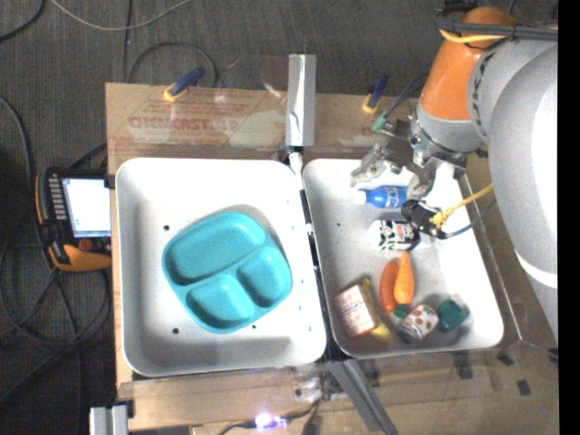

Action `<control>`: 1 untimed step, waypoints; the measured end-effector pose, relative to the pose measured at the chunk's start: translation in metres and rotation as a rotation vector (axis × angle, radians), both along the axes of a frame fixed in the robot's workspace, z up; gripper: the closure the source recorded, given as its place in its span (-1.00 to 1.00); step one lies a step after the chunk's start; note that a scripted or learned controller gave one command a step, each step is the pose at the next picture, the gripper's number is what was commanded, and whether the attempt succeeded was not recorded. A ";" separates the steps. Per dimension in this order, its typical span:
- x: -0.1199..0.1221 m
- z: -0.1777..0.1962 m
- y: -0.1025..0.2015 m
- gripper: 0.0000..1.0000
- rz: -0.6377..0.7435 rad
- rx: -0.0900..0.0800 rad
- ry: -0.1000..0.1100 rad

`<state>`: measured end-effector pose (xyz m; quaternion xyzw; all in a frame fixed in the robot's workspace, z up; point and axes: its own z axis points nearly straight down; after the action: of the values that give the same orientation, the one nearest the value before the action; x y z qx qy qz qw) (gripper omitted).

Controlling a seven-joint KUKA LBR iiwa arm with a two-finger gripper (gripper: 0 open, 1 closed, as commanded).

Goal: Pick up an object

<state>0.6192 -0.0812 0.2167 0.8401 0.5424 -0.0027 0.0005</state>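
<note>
My gripper (396, 178) hangs over the far part of the right bin (471, 333), its fingers apart and nothing between them. Just in front of it lies a small blue bottle (384, 196) with a white cap end, close beneath the fingertips. Nearer the front come a black-and-white object (396, 235), an orange carrot (398, 279), a tan box (355, 308), a yellow banana (380, 333), a small can (417, 321) and a teal object (450, 314).
The left bin (145, 333) holds a blue divided plate (228, 270). A metal divider post (300, 107) stands at the back between the bins. A yellow cable (462, 205) trails from the wrist over the right bin's edge.
</note>
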 end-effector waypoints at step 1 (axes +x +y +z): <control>0.000 0.000 0.000 -1.00 0.000 -0.001 0.000</control>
<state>0.6192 -0.0813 0.2169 0.8402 0.5423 -0.0030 0.0009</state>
